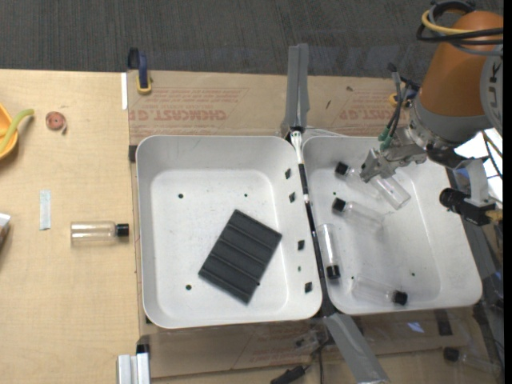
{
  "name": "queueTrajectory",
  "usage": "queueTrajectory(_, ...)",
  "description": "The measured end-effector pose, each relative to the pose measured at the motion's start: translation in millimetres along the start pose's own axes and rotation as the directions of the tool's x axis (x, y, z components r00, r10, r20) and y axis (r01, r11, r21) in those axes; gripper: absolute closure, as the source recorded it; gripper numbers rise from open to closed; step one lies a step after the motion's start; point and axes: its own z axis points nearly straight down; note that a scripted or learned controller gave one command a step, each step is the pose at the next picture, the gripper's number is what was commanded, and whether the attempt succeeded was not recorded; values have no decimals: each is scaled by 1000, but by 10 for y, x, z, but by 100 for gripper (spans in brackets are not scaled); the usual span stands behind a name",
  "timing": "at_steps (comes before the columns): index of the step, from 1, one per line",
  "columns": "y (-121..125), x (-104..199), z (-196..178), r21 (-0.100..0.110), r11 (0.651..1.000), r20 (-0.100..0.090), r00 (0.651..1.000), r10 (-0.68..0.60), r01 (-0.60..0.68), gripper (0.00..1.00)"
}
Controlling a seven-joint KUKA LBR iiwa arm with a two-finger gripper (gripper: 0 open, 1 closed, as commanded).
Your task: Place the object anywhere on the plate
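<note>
Two white bins [160, 238] share the bench; the gripper [382, 166] hangs over the right one, grasping a clear vial [394, 190], the ridged black plate [240, 256] well left.

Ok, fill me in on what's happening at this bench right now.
A grey and orange arm reaches in from the right, its gripper low over the back of the right bin. Several clear vials with black caps lie scattered in that bin, and one clear vial sits right at the gripper, though I can't tell if it is gripped. The dark ribbed plate lies in the left bin with nothing on it. Another vial lies on the bench outside the bins.
</note>
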Motion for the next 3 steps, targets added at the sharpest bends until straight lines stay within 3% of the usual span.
queueTrajectory(1,741,1249,-2121,-1,1000,2,1000,-29,29,100)
queueTrajectory(2,1037,2066,-780,0,942,1,942,-335,335,100)
queueTrajectory(3,945,2939,148,0,990,2,990,-141,141,100)
